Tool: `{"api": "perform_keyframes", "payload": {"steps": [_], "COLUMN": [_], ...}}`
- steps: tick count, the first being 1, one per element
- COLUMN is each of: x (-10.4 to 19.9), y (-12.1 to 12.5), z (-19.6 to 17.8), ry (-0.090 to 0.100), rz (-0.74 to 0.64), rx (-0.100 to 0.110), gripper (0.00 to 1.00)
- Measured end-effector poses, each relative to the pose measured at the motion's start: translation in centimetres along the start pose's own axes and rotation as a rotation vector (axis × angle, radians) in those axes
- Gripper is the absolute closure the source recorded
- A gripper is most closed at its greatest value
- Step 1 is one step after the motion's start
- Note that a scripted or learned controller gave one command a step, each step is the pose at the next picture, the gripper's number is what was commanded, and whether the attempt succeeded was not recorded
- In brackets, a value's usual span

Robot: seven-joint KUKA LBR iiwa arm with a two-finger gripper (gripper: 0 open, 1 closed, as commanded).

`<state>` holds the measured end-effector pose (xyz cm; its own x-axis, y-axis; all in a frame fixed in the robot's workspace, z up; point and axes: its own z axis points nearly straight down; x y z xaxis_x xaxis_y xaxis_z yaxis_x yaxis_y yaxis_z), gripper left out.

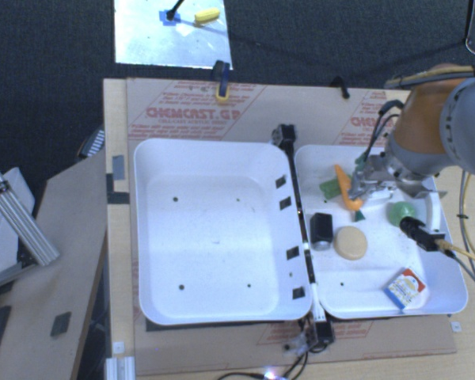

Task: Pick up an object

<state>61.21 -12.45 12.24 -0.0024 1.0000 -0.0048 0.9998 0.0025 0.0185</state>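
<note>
Your gripper [362, 187] is hanging in the right bin [451, 291], directly over the orange carrot-like piece [348, 190], whose long axis is running top-left to bottom-right. You are not getting a clear look at the fingers, so I cannot tell if they are spread or pinching it.

Gripper [362, 182] over right bin [451, 295], seemingly touching orange piece [348, 190].

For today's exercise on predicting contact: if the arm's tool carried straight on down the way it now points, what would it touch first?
Most likely the orange carrot-shaped piece, lying directly under the tool in the right bin, with a green piece just beside it. Depth is hard to judge from this slanted view.
</note>
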Motion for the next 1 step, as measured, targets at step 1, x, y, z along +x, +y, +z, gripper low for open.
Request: {"api": "perform_keyframes", "payload": {"steps": [1], "x": [-0.10], "y": [0.02], "z": [0.64], "ry": [0.001], "rz": [-0.001], "rx": [-0.001], "gripper": [1.00]}}
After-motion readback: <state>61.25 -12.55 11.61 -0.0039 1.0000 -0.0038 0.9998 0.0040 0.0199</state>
